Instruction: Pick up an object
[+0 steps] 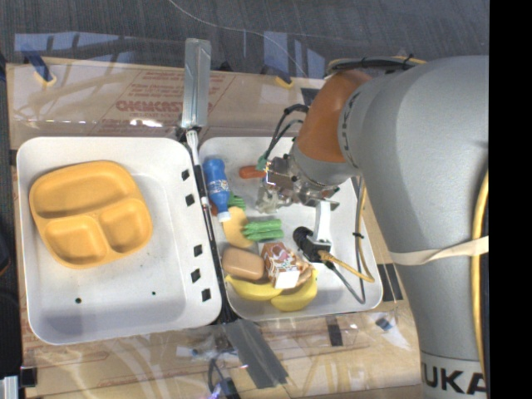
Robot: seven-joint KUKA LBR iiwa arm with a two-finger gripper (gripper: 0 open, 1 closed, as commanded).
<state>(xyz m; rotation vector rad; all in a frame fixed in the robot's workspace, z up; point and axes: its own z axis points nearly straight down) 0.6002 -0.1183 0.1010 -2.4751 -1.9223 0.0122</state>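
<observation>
The banana (274,293) lies nearest, touching the bread (243,265) and a carton (284,266). Beyond, the hand (278,191) hangs over the right bin (366,293) near the green piece (263,229); its grip cannot be told. Crowding risks a glancing miss.

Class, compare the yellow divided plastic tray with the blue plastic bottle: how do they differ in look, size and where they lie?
The yellow divided plastic tray is broad, flat and split into compartments; the blue plastic bottle is slim and rounded, with a white cap. The tray is far larger than the bottle. The tray lies in the left white bin; the bottle lies among other items in the right white bin. Both lie flat.
</observation>
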